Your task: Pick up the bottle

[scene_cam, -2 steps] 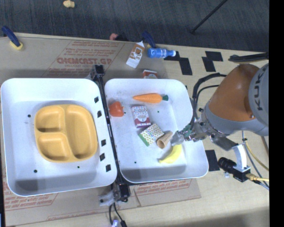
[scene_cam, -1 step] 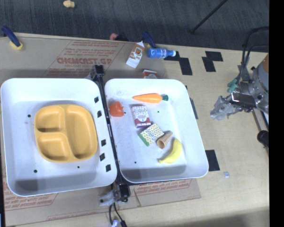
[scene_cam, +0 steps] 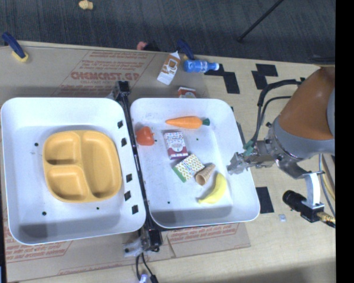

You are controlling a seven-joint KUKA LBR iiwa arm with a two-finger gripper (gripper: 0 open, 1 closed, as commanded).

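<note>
The bottle (scene_cam: 199, 66) is small and blue with a pale cap end. It lies on its side on the bench behind the right bin (scene_cam: 242, 199), outside both bins. My gripper (scene_cam: 238, 163) hangs over the right rim of that bin, near the banana (scene_cam: 214, 189) and far in front of the bottle. Nothing shows in its grasp. The grey arm with its orange band (scene_cam: 310, 108) reaches in from the right.
The right bin holds a carrot (scene_cam: 189, 122), a red piece (scene_cam: 144, 136), a red-and-white carton (scene_cam: 175, 144), a checkered box (scene_cam: 189, 166) and a cone (scene_cam: 205, 173). A yellow divided plate (scene_cam: 81, 164) fills the left bin (scene_cam: 12, 158). A small carton (scene_cam: 168, 69) lies left of the bottle.
</note>
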